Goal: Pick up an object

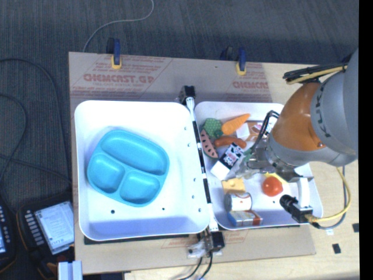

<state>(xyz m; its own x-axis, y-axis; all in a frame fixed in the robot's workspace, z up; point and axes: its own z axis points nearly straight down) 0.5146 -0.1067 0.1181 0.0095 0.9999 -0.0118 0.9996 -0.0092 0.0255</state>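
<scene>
Claw [249, 163]: low over the middle of the right bin, its dark metal parts jumbled together; whether it is released or clenched cannot be told, and nothing can be made out between its tips.
Arm [326, 121]: grey, with an orange band just above the wrist, reaching in from the right and covering the right bin's upper right corner.
Black-and-white carton [234, 154]: just left of the claw, tilted, close enough that touching cannot be ruled out.
White block [220, 170]: below the carton, near the bin's left wall.
Cheese wedge [234, 185]: yellow, just below the claw.
Tomato [271, 185]: red and round, below and right of the claw, apart from the cheese wedge.
Can [239, 202]: white, lying on its side below the cheese wedge.
Small box [245, 218]: blue and orange, at the bin's front wall, just below the can.
Carrot [235, 123]: orange, lying at a slant in the upper part of the bin.
Green vegetable [213, 125]: just left of the carrot.
Watermelon slice [208, 144]: along the left wall, below the green vegetable.
Right bin [310, 206]: white, shallow, holding all of the items above.
Left bin [96, 112]: white, beside the right bin, their walls meeting.
Blue tray [127, 165]: three compartments, lying at a tilt in the left bin.
Tabletop [134, 74]: brown board with red lettering under both bins.
</scene>
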